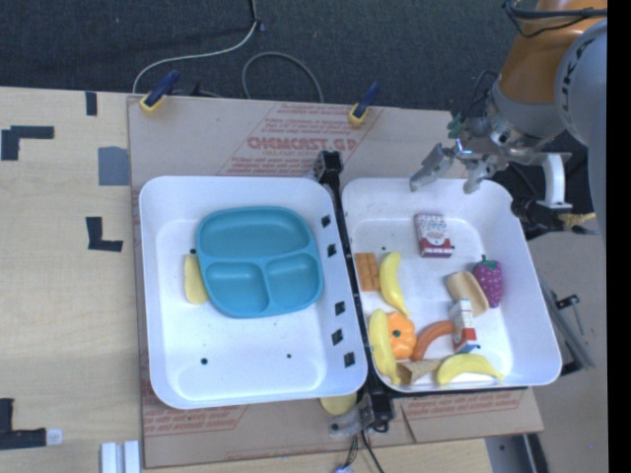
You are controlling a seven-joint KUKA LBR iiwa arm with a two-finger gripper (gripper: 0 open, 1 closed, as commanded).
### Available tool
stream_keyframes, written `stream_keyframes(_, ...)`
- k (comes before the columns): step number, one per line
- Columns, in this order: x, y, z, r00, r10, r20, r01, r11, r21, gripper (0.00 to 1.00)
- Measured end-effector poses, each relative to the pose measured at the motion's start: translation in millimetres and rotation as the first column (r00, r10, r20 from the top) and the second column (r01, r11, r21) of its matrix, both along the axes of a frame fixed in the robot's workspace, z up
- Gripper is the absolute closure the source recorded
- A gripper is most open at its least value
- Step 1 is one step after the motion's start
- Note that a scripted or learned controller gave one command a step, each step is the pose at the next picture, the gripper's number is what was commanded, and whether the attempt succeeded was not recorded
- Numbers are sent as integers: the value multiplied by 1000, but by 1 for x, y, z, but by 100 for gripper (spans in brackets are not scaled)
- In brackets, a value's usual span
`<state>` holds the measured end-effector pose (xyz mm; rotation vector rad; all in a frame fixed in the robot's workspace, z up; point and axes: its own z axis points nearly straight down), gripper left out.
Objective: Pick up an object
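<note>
My gripper (453, 172) hangs open above the far edge of the right bin (523, 236), its two grey fingers spread apart with nothing between them. Just in front of it, inside the bin, lies a small red and white carton (433, 235). Further forward are a yellow banana (392, 281), a bunch of purple grapes (490, 280), a bread roll (463, 290), an orange fruit (399, 334), a curved orange sausage (433, 338) and another banana (468, 368).
The left bin (168, 363) holds a blue divided plate (261, 261) and a yellow piece (193, 278) beside it. Black clips join the two bins along the middle. Cardboard lies under both bins, with cables at the back.
</note>
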<state>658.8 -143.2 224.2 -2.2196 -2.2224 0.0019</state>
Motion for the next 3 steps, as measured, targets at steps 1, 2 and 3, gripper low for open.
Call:
stream_keyframes(1,-15,-4,-121,1000,1,10,-1,1000,-1,0)
stream_keyframes(2,-30,-43,-132,1000,2,21,-2,1000,-2,0)
stream_keyframes(3,-57,-83,-53,1000,-3,6,3,1000,-3,0)
